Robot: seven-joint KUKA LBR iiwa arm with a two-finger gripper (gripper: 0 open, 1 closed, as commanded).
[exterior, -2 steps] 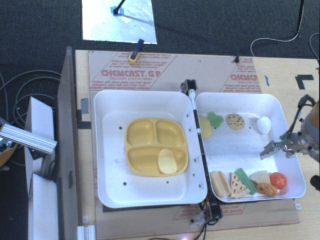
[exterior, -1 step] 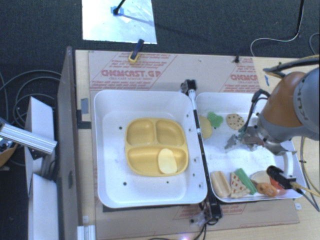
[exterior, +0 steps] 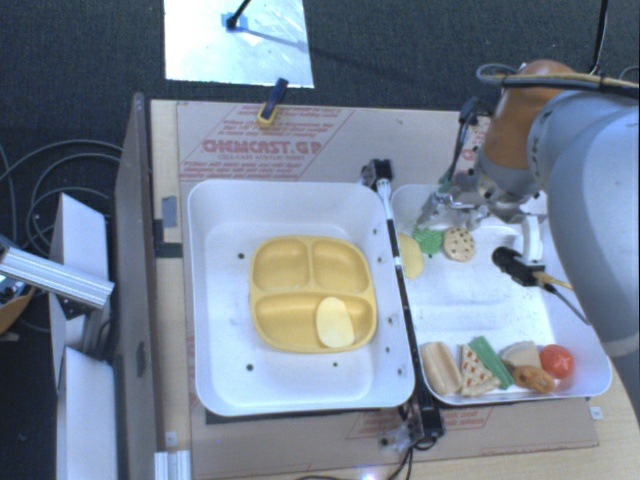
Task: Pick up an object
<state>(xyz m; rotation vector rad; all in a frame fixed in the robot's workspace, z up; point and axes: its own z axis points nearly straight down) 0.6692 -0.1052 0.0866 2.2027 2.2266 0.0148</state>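
While my gripper [exterior: 447,208] hangs low over the cookie [exterior: 460,244] in the right bin [exterior: 500,313], likely lined up to grab it, I cannot tell its state.

Our grey arm with its orange band

We see our arm [exterior: 590,158] as a broad, rounded, smooth light-grey casing, with an orange band [exterior: 520,118] curving round it above the wrist. Below the band we make out a cluster of metal and dark parts, too small to tell apart clearly. A thin dark cable [exterior: 602,13] runs up from the top of the casing, and another thin cable loops over the orange band. A pale bracket hangs from the wrist and carries a small black part [exterior: 515,265] with a thin lead trailing from it.
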